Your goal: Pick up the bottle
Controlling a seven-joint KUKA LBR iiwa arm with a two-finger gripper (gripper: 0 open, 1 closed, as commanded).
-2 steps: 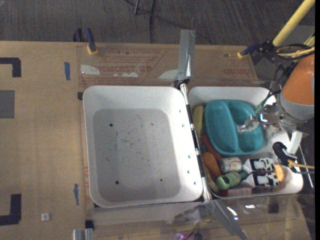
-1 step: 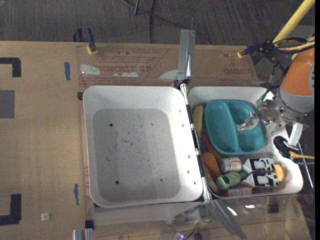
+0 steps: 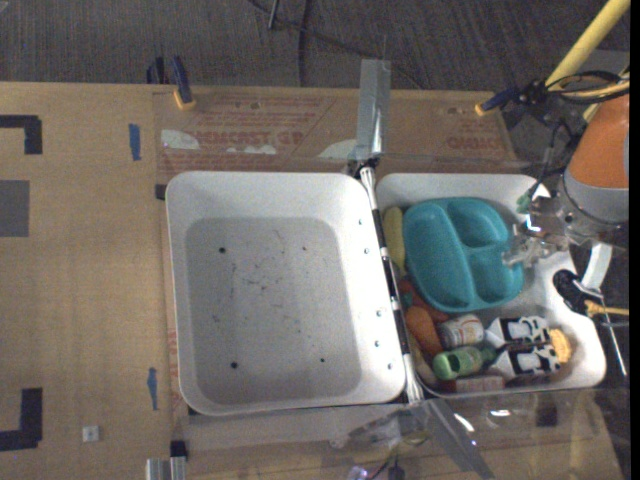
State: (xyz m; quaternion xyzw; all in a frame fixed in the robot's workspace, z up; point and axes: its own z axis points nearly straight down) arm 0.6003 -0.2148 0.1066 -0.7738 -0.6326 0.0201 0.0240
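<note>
bottle [image 3: 462, 361], green with a paler cap end, lies on its side near the front of the right bin [image 3: 590, 368], wedged among other clutter: a small white cup-like container [image 3: 462, 330] just behind it, an orange carrot-shaped toy [image 3: 423, 330] to its left, and a black-and-white spotted toy [image 3: 525, 343] to its right, touching or nearly so. a teal divided plate [image 3: 462, 253] fills the back half of that bin, with a yellow banana-like piece [image 3: 393, 236] squeezed between it and the bin wall. the end effector [image 3: 535, 238] hangs over the plate's right edge, well apart from the bottle; its metal parts blur into the bin's white rim and glare, so i cannot tell whether it is spread or pressed together, and nothing can be seen held in it. the arm's orange band [image 3: 605, 153] is cut off by the frame's right side. the left bin [image 3: 190, 298] shows only dark specks on its floor. both bins sit on the brown bench [image 3: 80, 268], which carries blue tape marks [image 3: 134, 140].
</note>
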